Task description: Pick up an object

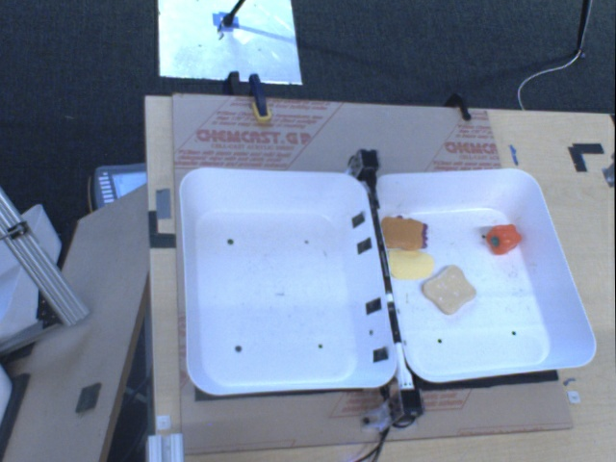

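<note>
Objects number four, all in the right-hand shallow white plastic bin (500, 340). A brown-orange block with a purple edge (404, 232) sits close to the bin's left wall. Just below it, touching or nearly so, lies a flat pale yellow oval piece (411, 265). A tan, rounded-square, biscuit-like piece (449, 290) lies just beside the yellow one, towards the lower right. A small red-orange lump with a dark spot (501, 239) rests apart from these three, towards the bin's right wall.

Bins number two: the left-hand shallow white plastic bin (279, 258) stands side by side with the first, their rims meeting along a seam that carries four small black clips (364, 245). Both bins rest on one brown cardboard sheet printed in red letters (289, 128), held at its far edge by one yellow-and-black clamp (258, 99). The sheet lies on the pale wooden bench (568, 152). Beyond the bench, one square silvery metal plate (229, 27) lies on the dark floor.
</note>
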Tool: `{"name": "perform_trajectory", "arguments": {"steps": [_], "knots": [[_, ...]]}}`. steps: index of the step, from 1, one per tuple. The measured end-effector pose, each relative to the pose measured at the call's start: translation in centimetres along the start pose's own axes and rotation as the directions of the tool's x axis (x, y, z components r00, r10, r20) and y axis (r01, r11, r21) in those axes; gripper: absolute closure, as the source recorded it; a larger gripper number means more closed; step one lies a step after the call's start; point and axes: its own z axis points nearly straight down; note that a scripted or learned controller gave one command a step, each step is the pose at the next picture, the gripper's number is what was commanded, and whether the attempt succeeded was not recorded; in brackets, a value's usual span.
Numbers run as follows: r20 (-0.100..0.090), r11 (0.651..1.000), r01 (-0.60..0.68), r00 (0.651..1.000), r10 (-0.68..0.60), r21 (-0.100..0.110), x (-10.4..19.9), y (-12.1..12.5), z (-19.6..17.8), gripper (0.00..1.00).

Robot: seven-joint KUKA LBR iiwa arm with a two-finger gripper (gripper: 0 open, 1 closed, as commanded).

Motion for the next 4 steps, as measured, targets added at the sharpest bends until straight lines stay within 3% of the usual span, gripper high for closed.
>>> {"name": "perform_trajectory", "arguments": {"steps": [1,2,3,4], "knots": [[-0.005,1.000,0.003,1.000,-0.003,0.001,8.9,0.4,-4.1,1.00],[-0.006,1.000,0.005,1.000,-0.005,0.003,17.5,2.6,-6.4,1.00],[-0.007,1.000,0.005,1.000,-0.005,0.012,27.3,4.7,-0.7,1.00],[-0.007,1.000,0.000,1.000,0.000,0.007,32.4,3.0,-1.8,1.00]]}}
